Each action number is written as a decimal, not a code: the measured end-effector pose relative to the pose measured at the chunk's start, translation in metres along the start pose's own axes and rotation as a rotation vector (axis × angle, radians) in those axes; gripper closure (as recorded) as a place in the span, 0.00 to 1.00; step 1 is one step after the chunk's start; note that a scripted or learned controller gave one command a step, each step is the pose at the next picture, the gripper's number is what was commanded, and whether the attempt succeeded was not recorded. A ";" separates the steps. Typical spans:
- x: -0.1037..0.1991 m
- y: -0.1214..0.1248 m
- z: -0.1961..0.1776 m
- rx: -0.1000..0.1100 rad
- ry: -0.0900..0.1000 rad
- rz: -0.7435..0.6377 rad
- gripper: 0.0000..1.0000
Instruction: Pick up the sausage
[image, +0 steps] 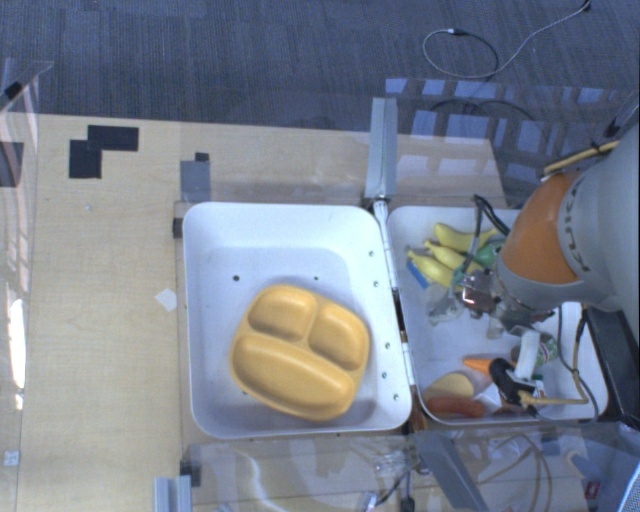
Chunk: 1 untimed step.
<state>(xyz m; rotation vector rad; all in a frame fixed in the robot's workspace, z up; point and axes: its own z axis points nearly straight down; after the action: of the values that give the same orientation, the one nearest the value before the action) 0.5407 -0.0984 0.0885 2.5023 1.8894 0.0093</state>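
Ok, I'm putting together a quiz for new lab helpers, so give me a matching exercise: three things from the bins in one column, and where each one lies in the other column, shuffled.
Things
1. sausage
2. bananas
3. yellow divided tray

Places
A. middle of the left bin
B. far end of the right bin
C. near edge of the right bin

Pairs: 1-C, 2-B, 3-A

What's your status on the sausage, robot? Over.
Gripper above right bin. Sausage in its front corner, not held. Carrot close beside it.
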 end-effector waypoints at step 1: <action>0.013 0.107 0.004 0.029 -0.004 0.067 0.00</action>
<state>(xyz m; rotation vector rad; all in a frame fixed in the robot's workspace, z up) 0.6468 -0.1151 0.0854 2.5810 1.8172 -0.0237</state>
